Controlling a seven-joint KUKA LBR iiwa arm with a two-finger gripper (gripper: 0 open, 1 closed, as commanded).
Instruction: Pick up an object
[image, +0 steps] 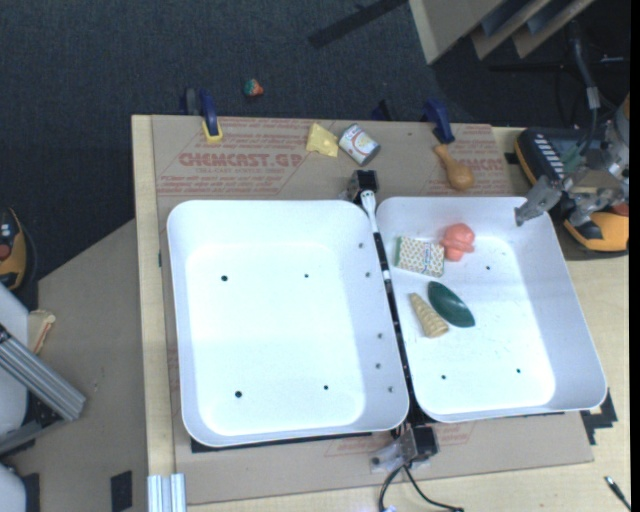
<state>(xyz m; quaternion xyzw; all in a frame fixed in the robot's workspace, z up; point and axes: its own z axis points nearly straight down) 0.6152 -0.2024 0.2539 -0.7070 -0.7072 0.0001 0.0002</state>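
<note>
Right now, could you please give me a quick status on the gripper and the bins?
Gripper at right bin's upper right rim, nothing between fingers. Pink toy, patterned pouch, green piece, cone untouched. Nothing blocking.

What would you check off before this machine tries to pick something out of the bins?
1. Things to pick are present: ok. The right bin holds a patterned packet, a pink lump, a dark green oval and a tan cone.
2. Targets well separated: not ok. The cone touches the green oval, and the packet sits close beside the pink lump.
3. Pincer above a target: not ok. It sits at the right bin's far right corner, away from all four.
4. Pincer ready to close: cannot tell.
5. Target away from bin walls: ok for the green oval and the pink lump.
</note>
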